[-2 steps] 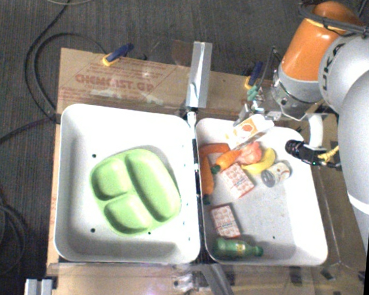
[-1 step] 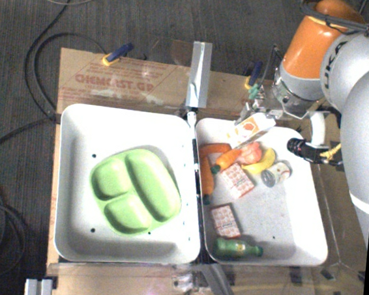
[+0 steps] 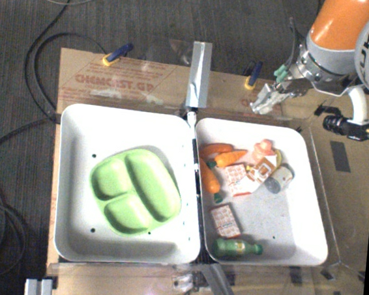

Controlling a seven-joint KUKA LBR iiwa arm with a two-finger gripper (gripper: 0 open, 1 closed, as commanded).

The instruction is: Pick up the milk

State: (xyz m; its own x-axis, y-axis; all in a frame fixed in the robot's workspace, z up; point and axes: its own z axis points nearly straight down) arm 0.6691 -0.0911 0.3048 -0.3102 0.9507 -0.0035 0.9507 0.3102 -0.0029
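The milk (image 3: 260, 162) is a small white and orange carton with a pinkish top. It lies tilted in the far middle of the right bin (image 3: 309, 209), touching a grey can (image 3: 278, 178) on its right and an orange-patterned box (image 3: 236, 178) on its left. My gripper (image 3: 264, 105) hangs above the bench just beyond the right bin's far rim, up and slightly left of the milk and well apart from it. Its fingers stand open with nothing between them.
Carrots (image 3: 218, 151) lie along the right bin's left wall. A small printed box (image 3: 225, 220) and a green bottle (image 3: 238, 248) lie near its front. A green divided plate (image 3: 135, 189) sits in the left bin (image 3: 82, 126). A metal post (image 3: 199, 73) stands behind the bins.
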